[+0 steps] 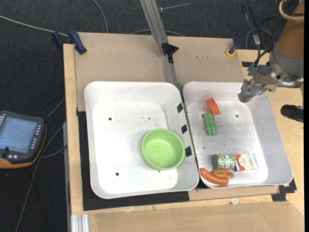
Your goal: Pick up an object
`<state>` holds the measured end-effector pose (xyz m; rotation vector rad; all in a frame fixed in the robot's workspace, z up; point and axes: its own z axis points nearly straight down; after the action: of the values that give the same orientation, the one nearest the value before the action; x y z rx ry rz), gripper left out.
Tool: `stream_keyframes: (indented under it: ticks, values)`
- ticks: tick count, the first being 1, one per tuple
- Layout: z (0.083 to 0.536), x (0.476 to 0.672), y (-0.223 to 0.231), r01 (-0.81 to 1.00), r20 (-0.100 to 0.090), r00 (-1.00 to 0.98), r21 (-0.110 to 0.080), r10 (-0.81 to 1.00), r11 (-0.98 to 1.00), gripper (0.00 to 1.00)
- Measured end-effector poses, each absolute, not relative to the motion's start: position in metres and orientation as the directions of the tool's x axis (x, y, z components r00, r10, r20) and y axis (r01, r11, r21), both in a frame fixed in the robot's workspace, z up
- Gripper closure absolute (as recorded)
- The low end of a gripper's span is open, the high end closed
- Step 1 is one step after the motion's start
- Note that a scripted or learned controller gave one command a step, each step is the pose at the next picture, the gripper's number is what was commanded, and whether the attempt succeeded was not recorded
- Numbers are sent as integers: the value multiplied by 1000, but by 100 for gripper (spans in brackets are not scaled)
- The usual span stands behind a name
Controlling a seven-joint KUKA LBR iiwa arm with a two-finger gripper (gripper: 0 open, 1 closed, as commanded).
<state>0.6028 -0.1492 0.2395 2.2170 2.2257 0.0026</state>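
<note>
The grey two-finger tool (245, 94), its opening not discernible, is being poised beside the small orange block (213, 106); a miss is being risked by misalignment.

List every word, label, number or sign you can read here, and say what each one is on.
None can be read.
Carton in the right bin: printed green, white and red, print too small and blurred.
Pendant left of the bench: lit screen, contents too small.
Green bowl, orange block, green block: no markings seen.
</note>
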Motion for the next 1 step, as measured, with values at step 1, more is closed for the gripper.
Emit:
stream_keyframes:
  ticks: [1]
  values:
    - [237, 585, -104, 1000, 1, -3, 1, 1000, 3, 100]
